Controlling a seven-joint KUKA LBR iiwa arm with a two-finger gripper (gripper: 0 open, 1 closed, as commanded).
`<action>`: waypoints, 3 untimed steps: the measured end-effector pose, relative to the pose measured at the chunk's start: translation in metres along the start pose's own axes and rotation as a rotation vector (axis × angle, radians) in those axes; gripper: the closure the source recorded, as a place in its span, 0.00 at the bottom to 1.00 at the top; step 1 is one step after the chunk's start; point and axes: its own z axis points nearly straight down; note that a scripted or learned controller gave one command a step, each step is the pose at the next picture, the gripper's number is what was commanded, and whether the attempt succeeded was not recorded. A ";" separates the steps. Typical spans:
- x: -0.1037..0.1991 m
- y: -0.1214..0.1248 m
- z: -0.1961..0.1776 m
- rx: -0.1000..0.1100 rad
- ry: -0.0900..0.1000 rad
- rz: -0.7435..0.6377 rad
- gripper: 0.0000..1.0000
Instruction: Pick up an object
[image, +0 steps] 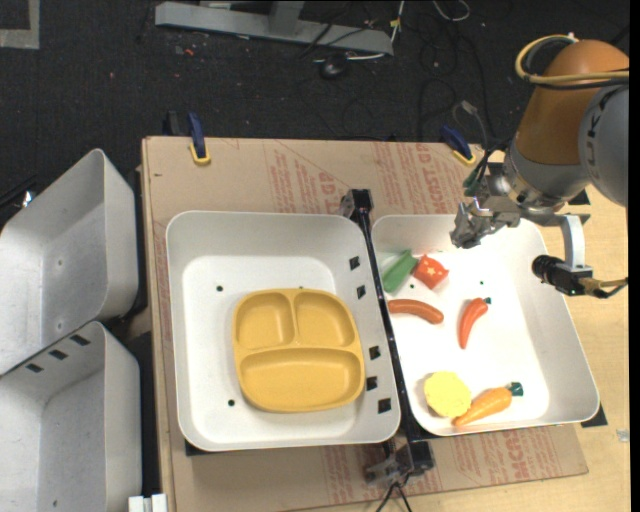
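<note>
We see the grey arm's gripper (468, 238) over the right white bin (560, 350) (whether it is wide or closed we cannot tell), the yellow divided plastic tray (298, 350) in the left bin (190, 330), and below the gripper the small red toy pepper (431, 271), apart from it.

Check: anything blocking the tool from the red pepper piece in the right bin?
Nothing visible. The tool hangs over the right bin's upper part, and the red pepper piece lies below and left of it, uncovered. The green vegetable lies close on its left side.
</note>
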 end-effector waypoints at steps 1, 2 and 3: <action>0.000 0.002 -0.054 -0.001 -0.001 -0.001 1.00; 0.059 -0.004 -0.054 0.008 0.004 -0.005 1.00; 0.114 0.002 -0.055 0.005 0.002 -0.005 1.00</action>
